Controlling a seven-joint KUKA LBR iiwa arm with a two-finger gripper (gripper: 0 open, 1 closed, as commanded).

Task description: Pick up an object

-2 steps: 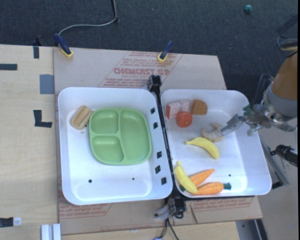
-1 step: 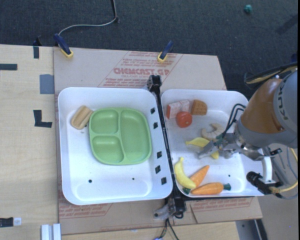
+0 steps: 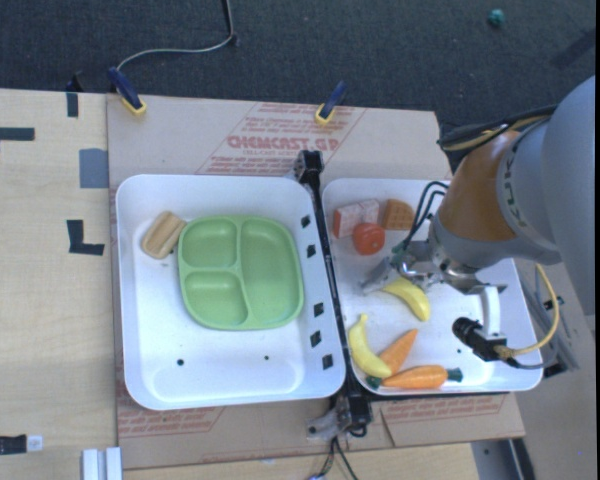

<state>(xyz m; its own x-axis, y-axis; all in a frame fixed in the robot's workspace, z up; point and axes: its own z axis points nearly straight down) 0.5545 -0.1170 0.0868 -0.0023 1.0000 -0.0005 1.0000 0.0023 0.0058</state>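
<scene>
- Near edge of the right bin [image 3: 520, 383]: a carrot [image 3: 417, 376] lies along the wall, a second carrot [image 3: 398, 349] sits angled above it, and a banana [image 3: 366, 348] curves beside the divider. All three rest on the bin floor, untouched.
- Mid bin: the gripper [image 3: 405, 271] is low over the floor, its metal tips just beside the upper end of a second banana [image 3: 408, 297] (contact possible, but not resolvable at this slant). Whether the tips are spread or closed I cannot tell; nothing is visibly caught between them.
- That banana looks to lie flat on the floor, not raised.
- Far part of the right bin: a tomato [image 3: 369, 237], a pinkish block [image 3: 351, 216] and a bread-like piece [image 3: 397, 213] cluster near the far wall, apart from the gripper.
- Left bin [image 3: 140, 368]: green divided plate [image 3: 241, 272] with a biscuit-like item [image 3: 162, 234] at its far-left corner; well apart from the arm.
- Progress judgement: approach looks done, with the second banana the likely target. Grasp unconfirmed, lift not yet made.
</scene>
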